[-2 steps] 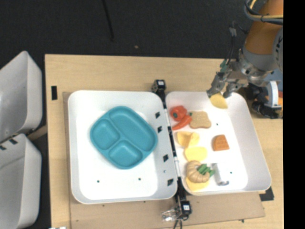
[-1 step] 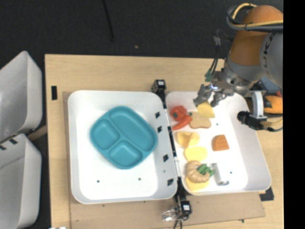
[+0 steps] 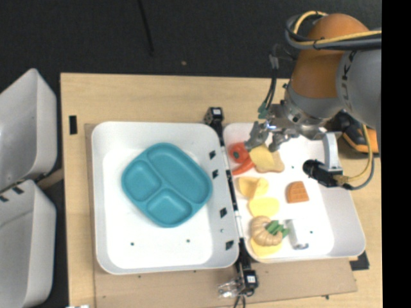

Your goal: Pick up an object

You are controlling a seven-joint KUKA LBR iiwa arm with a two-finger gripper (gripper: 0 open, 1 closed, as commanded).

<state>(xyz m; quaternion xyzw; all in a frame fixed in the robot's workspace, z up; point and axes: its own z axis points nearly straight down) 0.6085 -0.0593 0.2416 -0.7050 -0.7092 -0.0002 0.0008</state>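
Pale yellow food piece (image 3: 266, 160) lies directly beneath the gripper (image 3: 268, 135), touching its tips; finger spread, I cannot tell.

I work in a robotics lab: my wooden table (image 3: 160, 95) carries two white bins (image 3: 106, 172) clipped side by side, toy food, cables, dark floor around.

Even bright overhead light, soft shadows, slight blur, dark surround.
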